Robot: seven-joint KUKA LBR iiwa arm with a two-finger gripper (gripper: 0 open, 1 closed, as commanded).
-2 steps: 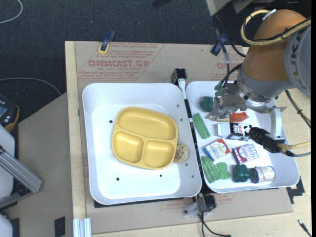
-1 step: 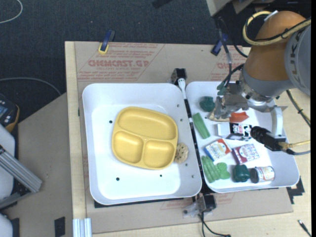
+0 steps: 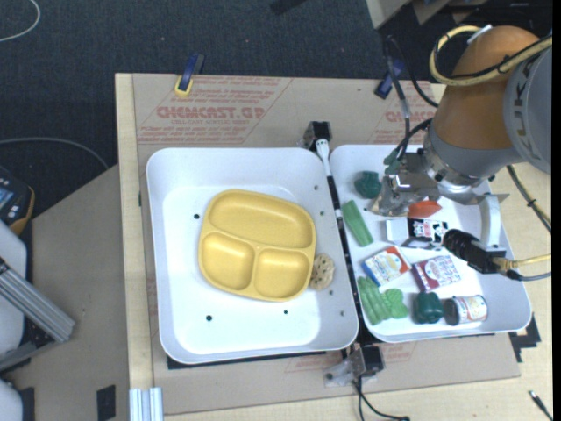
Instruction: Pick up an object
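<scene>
The right bin (image 3: 517, 310) is holding all the pickable clutter: a long green piece (image 3: 356, 223) lying along its left wall, a dark green lump (image 3: 367, 183) near the top, an orange-red item (image 3: 424, 209) and a black-and-white carton (image 3: 427, 230) in the middle, a blue-and-white packet (image 3: 385, 266), a maroon packet (image 3: 437, 273), a bumpy green piece (image 3: 382, 303), a dark teal block (image 3: 428, 307) and a small can (image 3: 470, 309) along the near edge. The gripper (image 3: 392, 198) is hovering low over the upper middle of that bin, just beside the orange-red item and between it and the dark green lump. Nothing is showing between its tips, and from this slant whether it is spread or closed is impossible to tell.

So the arm is lining up a grasp, by the look of it. Doing this well means committing to 1 target. The orange-red item is crowding the carton, so a descent there is risking a pinch on 2 things or a slip off both. The dark green lump is sitting apart and looks the cleaner bet: centre over it, come straight down, close fully before lifting.

The left bin (image 3: 166, 235) is carrying a yellow divided plate (image 3: 256, 245) with a cookie (image 3: 323, 271) touching its right rim, well apart from the action.
</scene>
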